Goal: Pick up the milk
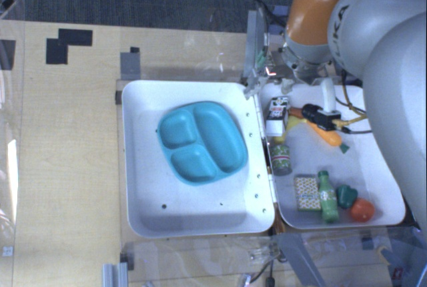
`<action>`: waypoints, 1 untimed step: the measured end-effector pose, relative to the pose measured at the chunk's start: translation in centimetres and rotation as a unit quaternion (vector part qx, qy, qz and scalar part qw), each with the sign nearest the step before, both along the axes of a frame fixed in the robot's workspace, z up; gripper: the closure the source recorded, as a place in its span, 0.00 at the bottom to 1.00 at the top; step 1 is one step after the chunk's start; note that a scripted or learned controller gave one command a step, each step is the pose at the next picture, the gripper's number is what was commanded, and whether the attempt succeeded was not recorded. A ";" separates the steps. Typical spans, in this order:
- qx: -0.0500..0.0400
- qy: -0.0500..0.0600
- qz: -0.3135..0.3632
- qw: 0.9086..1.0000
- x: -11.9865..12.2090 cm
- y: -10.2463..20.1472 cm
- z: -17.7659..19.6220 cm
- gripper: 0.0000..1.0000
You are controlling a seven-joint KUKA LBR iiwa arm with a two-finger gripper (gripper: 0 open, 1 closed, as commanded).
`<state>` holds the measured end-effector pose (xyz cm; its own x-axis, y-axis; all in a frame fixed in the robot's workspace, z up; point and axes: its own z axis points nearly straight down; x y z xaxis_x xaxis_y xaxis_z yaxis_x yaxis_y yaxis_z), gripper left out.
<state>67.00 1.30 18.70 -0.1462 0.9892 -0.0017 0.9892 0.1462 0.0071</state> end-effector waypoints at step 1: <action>0.000 0.000 0.008 1.000 0.0 -1.6 0.0 0.00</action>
<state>67.00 -0.27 18.69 -0.1617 0.9868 -0.0020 0.9868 0.1617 0.0066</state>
